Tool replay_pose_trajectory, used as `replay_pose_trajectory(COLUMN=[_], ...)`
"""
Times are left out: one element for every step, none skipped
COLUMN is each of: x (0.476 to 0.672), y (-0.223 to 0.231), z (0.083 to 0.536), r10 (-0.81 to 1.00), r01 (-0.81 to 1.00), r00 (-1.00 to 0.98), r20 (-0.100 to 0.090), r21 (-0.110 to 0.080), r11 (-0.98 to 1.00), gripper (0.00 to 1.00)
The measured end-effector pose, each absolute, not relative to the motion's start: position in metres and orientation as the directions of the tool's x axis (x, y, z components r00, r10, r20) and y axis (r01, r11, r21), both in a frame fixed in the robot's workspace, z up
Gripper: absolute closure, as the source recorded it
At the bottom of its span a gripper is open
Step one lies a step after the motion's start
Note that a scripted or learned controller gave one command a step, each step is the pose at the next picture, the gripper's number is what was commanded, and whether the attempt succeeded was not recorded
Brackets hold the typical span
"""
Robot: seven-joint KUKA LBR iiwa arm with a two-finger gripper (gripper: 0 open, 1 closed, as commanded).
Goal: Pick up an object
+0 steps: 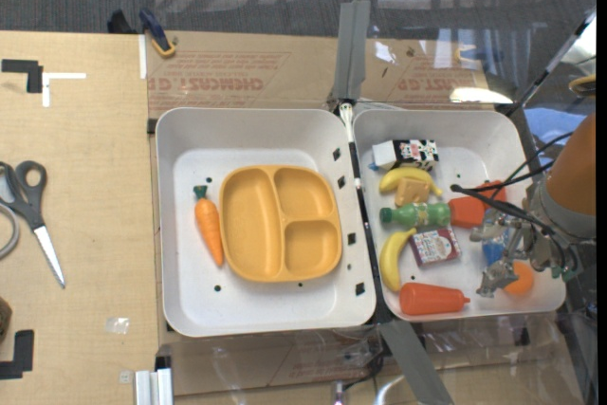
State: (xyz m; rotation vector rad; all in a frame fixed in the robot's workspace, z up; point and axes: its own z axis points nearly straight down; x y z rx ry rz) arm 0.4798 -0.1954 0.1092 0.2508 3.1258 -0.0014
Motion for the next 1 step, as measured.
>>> replay_pose_trajectory(x=[0.4793], y=[-0.1794], z=[0.0929], r10=[0.209], r01=[0.209], r00=[-0.978], r20=[-0.003], r21=[0.000], r11=[0.978], gripper=[0.00])
